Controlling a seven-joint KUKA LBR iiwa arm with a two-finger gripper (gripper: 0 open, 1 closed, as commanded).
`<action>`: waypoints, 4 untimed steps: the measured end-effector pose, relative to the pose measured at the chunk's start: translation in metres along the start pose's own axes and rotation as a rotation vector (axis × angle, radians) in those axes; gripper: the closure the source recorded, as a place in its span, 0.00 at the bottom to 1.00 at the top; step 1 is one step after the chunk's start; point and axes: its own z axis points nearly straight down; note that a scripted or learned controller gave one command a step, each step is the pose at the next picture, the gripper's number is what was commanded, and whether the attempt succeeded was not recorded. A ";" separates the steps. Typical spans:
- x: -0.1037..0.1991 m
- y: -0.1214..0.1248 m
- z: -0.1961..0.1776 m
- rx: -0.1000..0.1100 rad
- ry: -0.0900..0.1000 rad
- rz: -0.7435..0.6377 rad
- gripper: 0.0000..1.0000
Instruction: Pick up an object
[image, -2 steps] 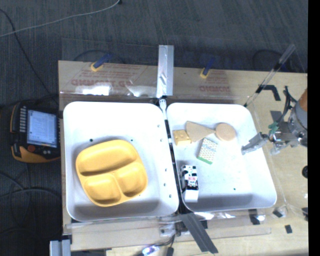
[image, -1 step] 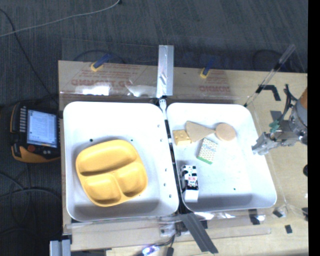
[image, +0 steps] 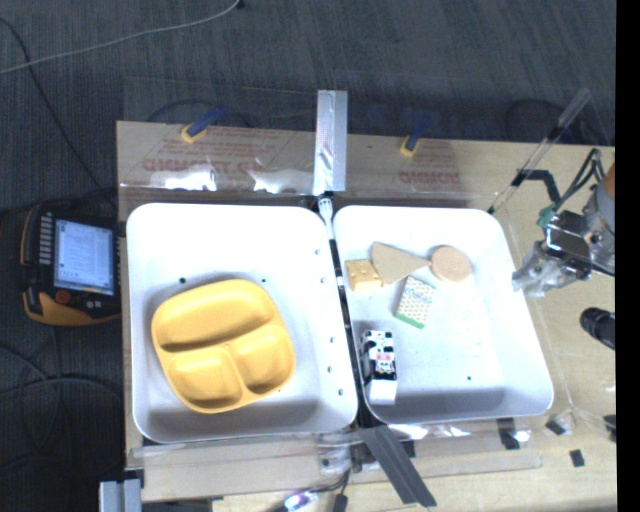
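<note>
Objects for picking lie in the right bin (image: 520, 350): a tan wooden wedge (image: 398, 261) with a round tan disc (image: 451, 264) touching its right tip, a pale yellow block (image: 363, 274) just left of the wedge, and a small white card with green dots (image: 416, 301) below them. Near the bin's left wall sits a little black-and-white box (image: 378, 356), with a white piece touching its lower end that I cannot identify. The left bin (image: 140, 330) holds a yellow divided tray (image: 222, 343), tilted, with three compartments.

My end effector (image: 545, 272) hangs past the right bin's right rim, over the bench (image: 575, 400), well apart from every object. It is small and partly cut off at the view's right side, so whether it is spread or closed I cannot tell. Nothing appears to be in it.
</note>
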 end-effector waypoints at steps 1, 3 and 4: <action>0.003 0.017 -0.081 -0.002 -0.001 -0.013 1.00; 0.017 0.045 -0.149 -0.002 -0.001 -0.323 1.00; 0.012 0.106 -0.101 -0.001 -0.002 -0.243 1.00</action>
